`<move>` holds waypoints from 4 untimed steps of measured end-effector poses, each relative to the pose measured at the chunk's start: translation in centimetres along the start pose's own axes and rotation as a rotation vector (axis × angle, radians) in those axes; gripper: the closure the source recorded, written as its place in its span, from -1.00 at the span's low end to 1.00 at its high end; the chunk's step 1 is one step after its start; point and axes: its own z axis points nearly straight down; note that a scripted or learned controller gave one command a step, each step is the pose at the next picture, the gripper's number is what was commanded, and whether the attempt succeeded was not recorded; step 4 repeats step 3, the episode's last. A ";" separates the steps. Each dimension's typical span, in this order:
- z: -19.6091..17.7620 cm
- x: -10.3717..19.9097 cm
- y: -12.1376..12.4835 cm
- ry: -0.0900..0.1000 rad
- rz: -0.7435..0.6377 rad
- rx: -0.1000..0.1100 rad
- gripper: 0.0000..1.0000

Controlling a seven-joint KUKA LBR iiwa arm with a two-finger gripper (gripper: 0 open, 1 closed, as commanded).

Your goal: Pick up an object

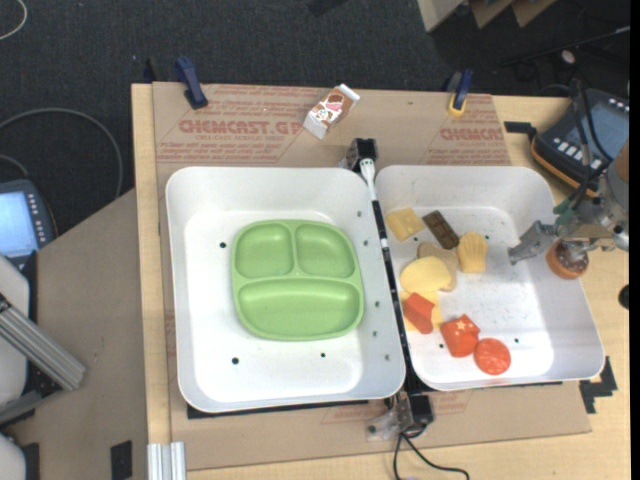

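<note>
The right bin (570,313) holds several toy foods: a tan wedge (404,224), a brown bar (440,229), a yellow chunk (472,254), a pale yellow round piece (427,276), a red block (419,313), a red berry-like piece (460,335) and a red tomato (492,356). My gripper (527,245) reaches in low over the bin's right side from the right edge. It is right of the yellow chunk, a short gap away. Nothing is visibly held in it.
The left bin (200,218) holds a green divided plate (297,278). A small carton (331,110) lies on the cardboard behind the bins. Clamps (190,83) (459,92) stand at the back edge. A black and yellow device (580,143) sits at the far right.
</note>
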 end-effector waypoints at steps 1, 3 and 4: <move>6.4 3.6 4.1 0.003 -0.005 0.004 -1.00; 10.0 10.6 8.1 -0.004 0.000 -0.014 1.00; 10.0 10.6 8.1 -0.004 0.000 -0.014 1.00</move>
